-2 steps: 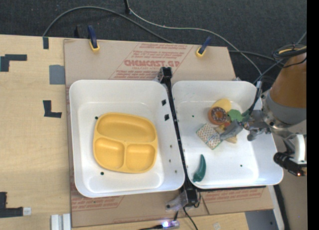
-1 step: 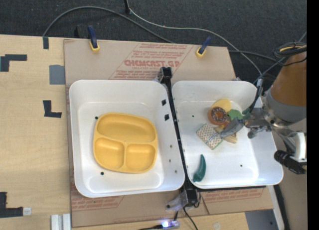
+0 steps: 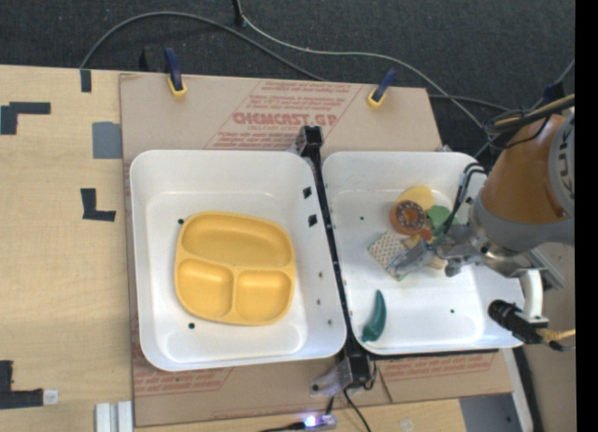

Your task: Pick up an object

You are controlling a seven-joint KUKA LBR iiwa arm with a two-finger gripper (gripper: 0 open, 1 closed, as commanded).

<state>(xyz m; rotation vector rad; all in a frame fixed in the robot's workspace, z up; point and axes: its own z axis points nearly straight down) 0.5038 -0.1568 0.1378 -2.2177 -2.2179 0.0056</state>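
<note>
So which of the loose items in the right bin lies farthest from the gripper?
The green curved piece, alone near the bin's front edge. The round orange-and-yellow item and the speckled piece cluster beside the gripper.

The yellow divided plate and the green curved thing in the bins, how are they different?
The yellow divided plate lies in the left bin; the green curved piece lies in the right bin. The plate is far larger, broad and split into three compartments; the green piece is small, narrow and bent. The plate is the one thing in its bin, while the green piece shares its bin with other small items. Both rest flat on a white bin floor, apart from the gripper.
</note>
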